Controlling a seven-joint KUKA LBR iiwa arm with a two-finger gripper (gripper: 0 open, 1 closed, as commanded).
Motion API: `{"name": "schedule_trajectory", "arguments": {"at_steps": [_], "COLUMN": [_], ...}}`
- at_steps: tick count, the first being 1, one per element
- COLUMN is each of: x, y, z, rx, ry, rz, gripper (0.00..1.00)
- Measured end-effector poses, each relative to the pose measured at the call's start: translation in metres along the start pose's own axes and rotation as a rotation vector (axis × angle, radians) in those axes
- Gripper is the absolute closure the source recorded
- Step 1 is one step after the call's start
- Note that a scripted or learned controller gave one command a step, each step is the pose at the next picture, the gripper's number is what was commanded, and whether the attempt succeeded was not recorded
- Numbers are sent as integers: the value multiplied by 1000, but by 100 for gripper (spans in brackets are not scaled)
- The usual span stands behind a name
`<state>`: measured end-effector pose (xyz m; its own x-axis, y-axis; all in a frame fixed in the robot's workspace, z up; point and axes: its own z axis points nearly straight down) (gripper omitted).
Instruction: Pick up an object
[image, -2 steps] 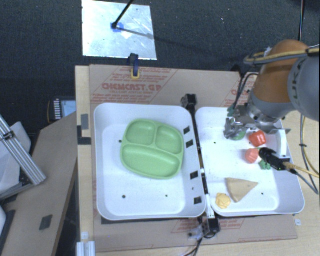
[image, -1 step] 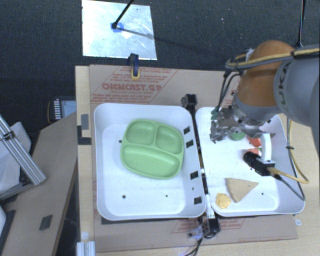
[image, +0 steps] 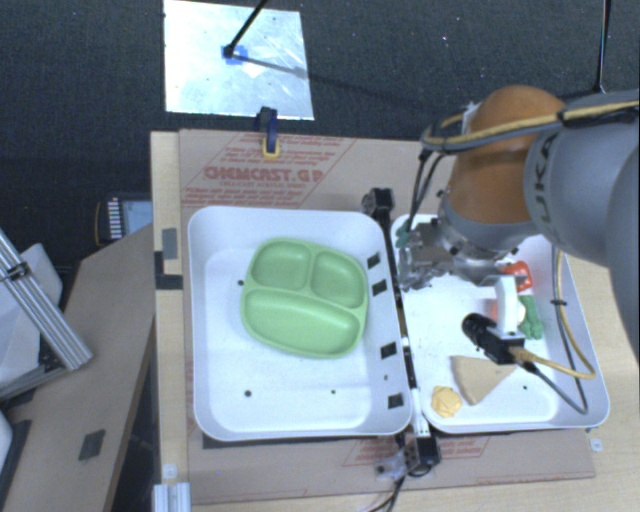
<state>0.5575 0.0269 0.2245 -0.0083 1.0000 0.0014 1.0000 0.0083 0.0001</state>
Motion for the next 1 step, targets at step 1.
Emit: {"name": "schedule_trajectory", "arguments": {"at_steps": [1], "x": [56], "y": [-30], "z": [1], "rx": [2], "ry": [0], "rz": [-2], "gripper": [100]}}
